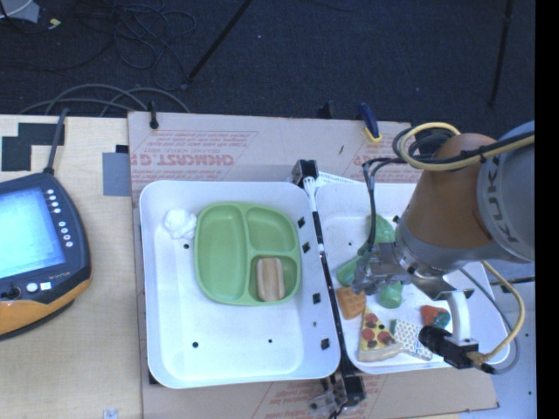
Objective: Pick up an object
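Observation:
My gripper [374, 275] hangs low in the right bin [342, 225], among a cluster of toys. A green toy [381, 231] lies just behind it, another green piece [347, 271] sits at its left, and a third green piece [390, 294] at its right. An orange piece [351, 303] lies just in front of it. A pizza slice toy [376, 334] rests near the bin's front edge, with a patterned teal piece [409, 336] beside it. A red piece [433, 313] lies further right. The arm's wrist hides the back right of the bin.
The left bin [227, 356] holds a green divided plate [229, 251] with a tan bread toy [270, 278] in its front right compartment. A white crumpled thing [180, 223] lies beside the plate. A tablet-like pendant [35, 243] lies left of the bins.

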You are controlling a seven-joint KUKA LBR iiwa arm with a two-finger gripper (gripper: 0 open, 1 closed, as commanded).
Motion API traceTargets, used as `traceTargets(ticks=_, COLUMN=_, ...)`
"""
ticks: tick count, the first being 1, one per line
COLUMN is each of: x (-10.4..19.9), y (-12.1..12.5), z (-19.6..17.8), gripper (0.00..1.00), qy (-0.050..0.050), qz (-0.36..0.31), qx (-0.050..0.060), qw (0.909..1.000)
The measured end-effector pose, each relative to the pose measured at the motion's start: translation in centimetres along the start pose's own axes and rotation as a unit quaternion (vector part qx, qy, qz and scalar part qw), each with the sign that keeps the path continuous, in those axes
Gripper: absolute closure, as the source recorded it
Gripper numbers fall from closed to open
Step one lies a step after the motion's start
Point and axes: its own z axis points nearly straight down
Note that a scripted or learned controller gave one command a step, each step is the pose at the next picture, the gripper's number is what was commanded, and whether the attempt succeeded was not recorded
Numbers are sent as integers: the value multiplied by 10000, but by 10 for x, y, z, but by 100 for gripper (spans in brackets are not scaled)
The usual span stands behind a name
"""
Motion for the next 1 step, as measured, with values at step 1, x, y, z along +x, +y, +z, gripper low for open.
traceTargets(ticks=1, x=25, y=-2, z=-52, gripper=100, qy=-18, qz=41, qx=12, qw=10000)
